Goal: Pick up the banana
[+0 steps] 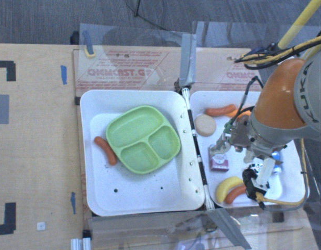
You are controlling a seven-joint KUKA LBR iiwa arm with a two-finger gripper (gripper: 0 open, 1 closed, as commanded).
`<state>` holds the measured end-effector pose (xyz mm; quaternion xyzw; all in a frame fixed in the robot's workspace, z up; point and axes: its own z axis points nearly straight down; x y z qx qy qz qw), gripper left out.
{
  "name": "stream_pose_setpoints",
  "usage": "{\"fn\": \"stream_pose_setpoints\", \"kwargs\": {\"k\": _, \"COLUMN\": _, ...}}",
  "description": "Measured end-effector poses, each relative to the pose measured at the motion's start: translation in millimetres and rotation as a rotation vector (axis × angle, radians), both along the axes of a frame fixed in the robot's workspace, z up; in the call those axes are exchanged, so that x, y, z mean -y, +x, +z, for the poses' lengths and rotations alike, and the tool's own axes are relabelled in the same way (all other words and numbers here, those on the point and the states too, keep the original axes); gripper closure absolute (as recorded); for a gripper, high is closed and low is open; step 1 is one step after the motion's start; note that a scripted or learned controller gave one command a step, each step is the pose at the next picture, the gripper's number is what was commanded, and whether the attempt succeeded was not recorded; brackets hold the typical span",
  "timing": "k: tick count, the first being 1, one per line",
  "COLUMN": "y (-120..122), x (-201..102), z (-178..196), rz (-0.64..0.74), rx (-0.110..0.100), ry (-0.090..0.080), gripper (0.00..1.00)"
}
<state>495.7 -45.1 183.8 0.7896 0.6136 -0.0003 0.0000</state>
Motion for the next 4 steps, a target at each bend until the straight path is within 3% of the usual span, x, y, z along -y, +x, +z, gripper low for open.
{"fn": "stream_pose_setpoints", "kwargs": {"k": 1, "y": -17, "x": -2, "z": 0, "rz": 0.078, "rx": -0.003, "ry": 0.002, "gripper": 0.00}}
{"fn": "stream_pose_setpoints", "kwargs": {"k": 2, "y": -16, "x": 49, "z": -97, "rz": 0.176, "rx": 0.004, "ry": 0.001, "gripper": 0.00}}
{"fn": "stream_pose_setpoints", "kwargs": {"k": 3, "y": -15, "x": 61, "z": -97, "rz": 0.443, "rx": 0.005, "ry": 0.001, "gripper": 0.00}}
{"fn": "stream_pose_setpoints", "kwargs": {"k": 4, "y": -15, "x": 55, "z": -97, "rz": 0.352, "rx": 0.005, "ry": -0.002, "gripper": 0.00}}
